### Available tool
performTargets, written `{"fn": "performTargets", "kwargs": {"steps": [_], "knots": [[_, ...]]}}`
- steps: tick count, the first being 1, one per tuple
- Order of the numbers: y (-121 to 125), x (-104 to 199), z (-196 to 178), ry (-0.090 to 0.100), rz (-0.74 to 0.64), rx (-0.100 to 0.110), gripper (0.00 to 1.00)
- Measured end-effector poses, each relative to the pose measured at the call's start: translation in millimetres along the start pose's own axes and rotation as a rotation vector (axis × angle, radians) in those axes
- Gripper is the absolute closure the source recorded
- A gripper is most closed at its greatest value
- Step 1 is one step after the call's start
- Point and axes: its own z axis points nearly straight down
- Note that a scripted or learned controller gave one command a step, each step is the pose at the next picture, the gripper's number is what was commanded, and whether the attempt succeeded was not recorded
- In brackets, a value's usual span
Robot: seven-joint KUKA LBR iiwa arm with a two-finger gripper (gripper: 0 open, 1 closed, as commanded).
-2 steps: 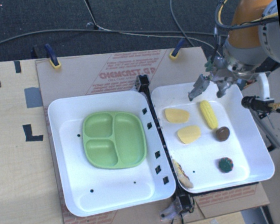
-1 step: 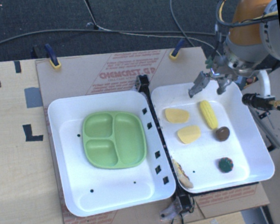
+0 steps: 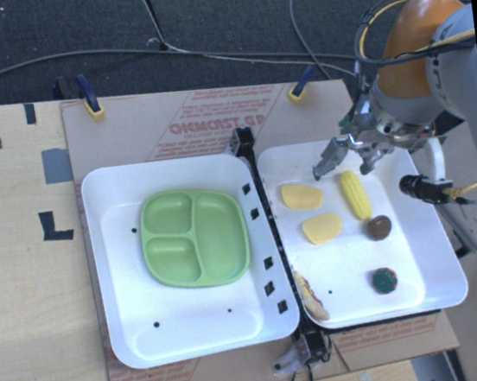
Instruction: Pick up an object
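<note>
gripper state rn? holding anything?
Gripper: open, nothing between its fingers, hovering over the right bin near the corn cob.

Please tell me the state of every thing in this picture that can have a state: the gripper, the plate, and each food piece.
gripper: open, holding nothing, above the right bin's far part.
green divided plate: flat in the left bin, right way up.
corn cob: lying in the right bin.
two yellow pieces: lying flat, apart.
brown ball: resting beside the corn's near end.
dark green piece: resting alone.
</note>
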Motion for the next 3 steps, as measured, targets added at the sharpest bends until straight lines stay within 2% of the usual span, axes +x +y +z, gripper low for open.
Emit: {"fn": "performTargets", "kwargs": {"steps": [1, 2, 3], "knots": [[2.6, 7.2, 61.5, 0.000, -0.001, 0.000, 0.00], [2.6, 8.1, 103.1, -0.001, -0.001, -0.004, 0.00], [4.4, 8.0, 88.8, -0.002, -0.002, -0.009, 1.00]]}}
